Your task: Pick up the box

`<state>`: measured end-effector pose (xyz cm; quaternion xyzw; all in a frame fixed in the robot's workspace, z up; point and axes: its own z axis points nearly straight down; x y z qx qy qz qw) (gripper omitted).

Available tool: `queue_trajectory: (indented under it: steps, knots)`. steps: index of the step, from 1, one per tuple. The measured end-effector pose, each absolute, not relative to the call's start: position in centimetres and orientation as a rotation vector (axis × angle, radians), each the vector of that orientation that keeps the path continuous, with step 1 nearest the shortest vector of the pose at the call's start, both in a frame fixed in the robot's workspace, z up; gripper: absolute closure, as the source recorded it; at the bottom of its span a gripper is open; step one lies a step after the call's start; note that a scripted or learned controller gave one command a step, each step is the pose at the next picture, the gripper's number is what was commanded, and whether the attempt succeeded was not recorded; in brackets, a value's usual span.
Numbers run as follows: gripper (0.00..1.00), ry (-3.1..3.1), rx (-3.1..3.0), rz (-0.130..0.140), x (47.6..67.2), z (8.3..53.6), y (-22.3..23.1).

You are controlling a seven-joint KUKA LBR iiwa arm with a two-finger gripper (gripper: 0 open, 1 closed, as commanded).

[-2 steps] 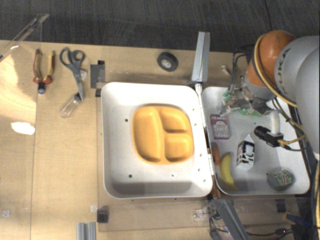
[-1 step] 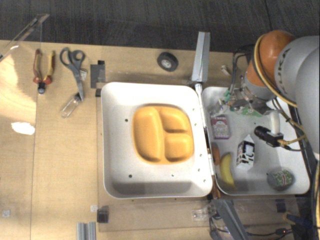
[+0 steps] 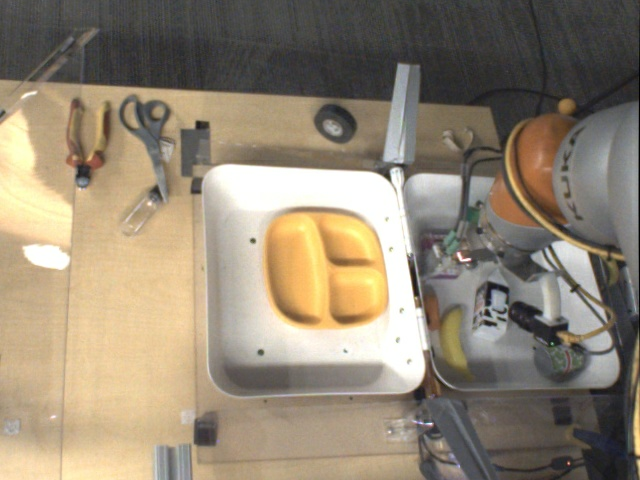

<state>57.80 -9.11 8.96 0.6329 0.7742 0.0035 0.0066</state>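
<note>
Glaring brightly on the bench [image 3: 40,188] at far left, washing out the wood there. Lying even and soft over the white bins [image 3: 230,268], casting faint shadows along inner walls. Dimming toward the top. Blurring slightly throughout.

Grey arm [image 3: 600,168]: black letters "KUK" readable on side, near right edge, brand word cut off there. White box [image 3: 491,308] in right bin [image 3: 600,373]: black print on face, too small to read.
</note>
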Motion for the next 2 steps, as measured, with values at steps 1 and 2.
queue_trajectory:
  steps: [1,2]
  knots:
    - [1.00,2.417,1.972,0.019,58.1,10.2,-9.1]
    - [1.00,2.344,2.082,0.008,57.7,21.2,-6.9]
